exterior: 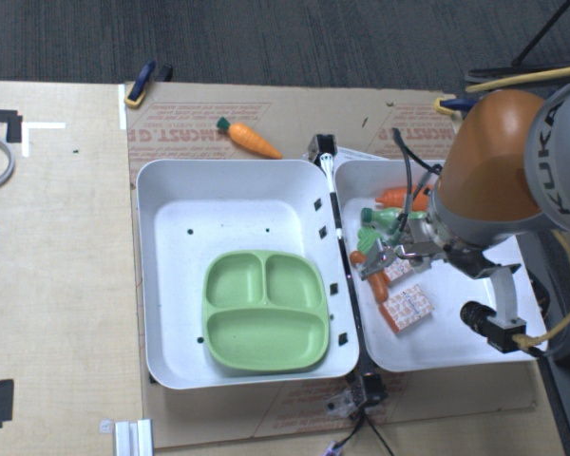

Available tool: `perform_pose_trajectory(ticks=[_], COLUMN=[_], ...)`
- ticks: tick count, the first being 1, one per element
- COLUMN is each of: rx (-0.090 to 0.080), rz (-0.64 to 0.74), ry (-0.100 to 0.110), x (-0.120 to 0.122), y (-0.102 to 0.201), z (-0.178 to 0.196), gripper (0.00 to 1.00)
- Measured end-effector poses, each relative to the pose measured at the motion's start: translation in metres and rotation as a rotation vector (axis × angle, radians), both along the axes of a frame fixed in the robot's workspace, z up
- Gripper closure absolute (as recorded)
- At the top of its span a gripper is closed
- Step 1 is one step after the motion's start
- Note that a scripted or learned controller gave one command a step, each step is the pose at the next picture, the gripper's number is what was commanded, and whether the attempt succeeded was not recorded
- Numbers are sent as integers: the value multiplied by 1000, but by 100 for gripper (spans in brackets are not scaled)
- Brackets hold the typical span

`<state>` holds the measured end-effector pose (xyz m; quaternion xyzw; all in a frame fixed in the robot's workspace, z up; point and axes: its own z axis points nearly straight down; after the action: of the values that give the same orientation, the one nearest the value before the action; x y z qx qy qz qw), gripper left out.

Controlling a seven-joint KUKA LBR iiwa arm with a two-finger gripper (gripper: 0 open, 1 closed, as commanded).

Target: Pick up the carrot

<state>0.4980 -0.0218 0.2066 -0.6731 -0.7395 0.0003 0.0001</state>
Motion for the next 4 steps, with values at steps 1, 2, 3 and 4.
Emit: perform_pose_trajectory(ticks=[1,2,3,4], rx=[-1,-1,0,0], rz=[48,338,571,714], ry=[-1,-2,-1,-1], x=[135,123,47,-8], y=[4,29,27,62], z=[4,41,-5,-14], gripper=[0,0,0,0])
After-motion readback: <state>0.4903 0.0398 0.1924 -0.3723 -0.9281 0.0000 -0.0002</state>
